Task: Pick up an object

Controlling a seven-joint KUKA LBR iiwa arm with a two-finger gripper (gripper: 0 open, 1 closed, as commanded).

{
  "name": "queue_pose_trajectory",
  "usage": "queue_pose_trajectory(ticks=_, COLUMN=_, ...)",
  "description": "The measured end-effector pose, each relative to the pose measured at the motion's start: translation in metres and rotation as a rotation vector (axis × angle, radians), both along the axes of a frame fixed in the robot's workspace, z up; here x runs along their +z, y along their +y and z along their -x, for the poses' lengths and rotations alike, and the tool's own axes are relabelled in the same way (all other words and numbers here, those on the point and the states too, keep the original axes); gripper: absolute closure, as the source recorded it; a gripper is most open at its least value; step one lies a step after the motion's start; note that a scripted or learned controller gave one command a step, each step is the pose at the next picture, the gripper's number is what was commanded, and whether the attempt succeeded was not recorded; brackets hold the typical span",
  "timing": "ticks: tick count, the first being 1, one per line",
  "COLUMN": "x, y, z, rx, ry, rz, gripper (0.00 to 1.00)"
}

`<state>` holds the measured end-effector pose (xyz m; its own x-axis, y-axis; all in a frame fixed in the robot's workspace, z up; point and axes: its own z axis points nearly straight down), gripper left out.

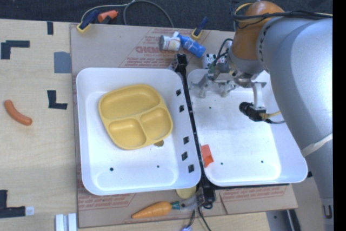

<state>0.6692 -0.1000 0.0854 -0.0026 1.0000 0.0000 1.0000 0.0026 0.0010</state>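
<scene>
The grey arm (pixel 303 78) reaches in from the right, and its end effector (pixel 216 84) sits low over the far-left corner of the right bin (pixel 243 165), close to the divider between the two bins. Whether it is open or closed cannot be told from here; the metal parts blur together and nothing is seen held in it. The right bin looks bare beneath it, apart from a small orange tag (pixel 206 155) at its left wall. The most obvious thing to pick is the yellow divided plate (pixel 135 115), which lies flat in the left bin (pixel 130 178), well apart from the end effector. An orange carrot (pixel 151 210) lies on the bench (pixel 108 51) at the near edge, and a blue-and-white tube (pixel 184 43) rests beyond the bins. The task appears to be at the approach or search stage, with no grasp made. The next move likely calls for travelling left across the divider and descending on the plate's rim, a thin edge that could slip.
</scene>
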Motion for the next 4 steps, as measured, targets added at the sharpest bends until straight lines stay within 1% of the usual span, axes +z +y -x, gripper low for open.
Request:
queue_pose_trajectory(ticks=1, x=0.01, y=0.0002, z=0.0001, rx=0.001, ry=-0.001, rz=0.002, gripper=1.0)
queue_pose_trajectory(ticks=2, x=0.0096, y=0.0, z=0.0002, rx=0.001, ry=0.0, rz=0.002, gripper=0.0)
queue_pose_trajectory(ticks=3, x=0.0194, y=0.0005, z=0.0002, rx=0.002, ry=0.0, rz=0.002, gripper=1.0)
queue_pose_trajectory(ticks=4, x=0.019, y=0.0004, z=0.0003, rx=0.002, ry=0.0, rz=0.003, gripper=0.0)
